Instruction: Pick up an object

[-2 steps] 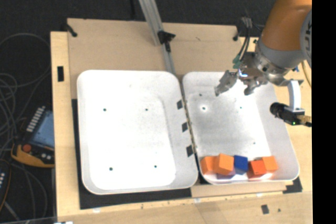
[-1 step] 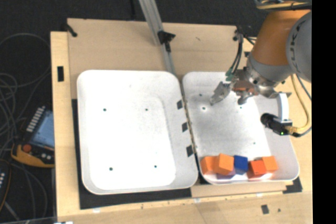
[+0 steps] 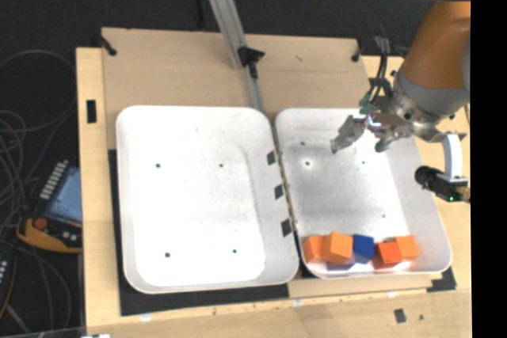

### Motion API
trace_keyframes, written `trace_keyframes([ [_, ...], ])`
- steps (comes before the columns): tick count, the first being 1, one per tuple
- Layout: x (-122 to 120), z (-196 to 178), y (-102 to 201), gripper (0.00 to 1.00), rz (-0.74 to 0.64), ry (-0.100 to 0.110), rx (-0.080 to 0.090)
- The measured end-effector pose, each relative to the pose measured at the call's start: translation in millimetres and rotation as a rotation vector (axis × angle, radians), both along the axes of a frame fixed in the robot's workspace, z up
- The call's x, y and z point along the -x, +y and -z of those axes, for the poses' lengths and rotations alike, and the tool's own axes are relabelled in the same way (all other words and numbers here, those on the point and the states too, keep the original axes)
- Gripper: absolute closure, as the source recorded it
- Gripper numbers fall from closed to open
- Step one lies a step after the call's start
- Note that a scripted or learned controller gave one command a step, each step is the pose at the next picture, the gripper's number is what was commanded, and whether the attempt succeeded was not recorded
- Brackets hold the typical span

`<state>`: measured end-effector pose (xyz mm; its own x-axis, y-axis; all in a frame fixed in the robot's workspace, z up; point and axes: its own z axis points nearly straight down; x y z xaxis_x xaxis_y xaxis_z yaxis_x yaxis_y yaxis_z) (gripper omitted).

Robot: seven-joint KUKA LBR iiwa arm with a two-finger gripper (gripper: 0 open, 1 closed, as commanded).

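So the grey two-finger pincer point(image 3: 366, 135) is hanging over the upper part of the right white plastic bin point(image 3: 333, 194), fingers spread and gripping nothing, I think. The row of small orange and blue blocks point(image 3: 358, 248) is sitting along that bin's bottom edge, well apart, straight down-frame from it.

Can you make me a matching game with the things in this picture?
Things:
1. pincer
2. blue block
3. left bin
4. handset

Places:
A. beside the bench, among cables
B. over the right bin's far end
C. between orange blocks, at the right bin's near wall
D. next to the right bin

Pairs: 1-B, 2-C, 3-D, 4-A
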<state>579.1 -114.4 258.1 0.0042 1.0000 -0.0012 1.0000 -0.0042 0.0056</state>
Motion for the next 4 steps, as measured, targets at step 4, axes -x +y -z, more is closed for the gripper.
trace_keyframes([
  [4,41.0,64.1,124.3,0.0,-0.01,0.011,-0.003],
])
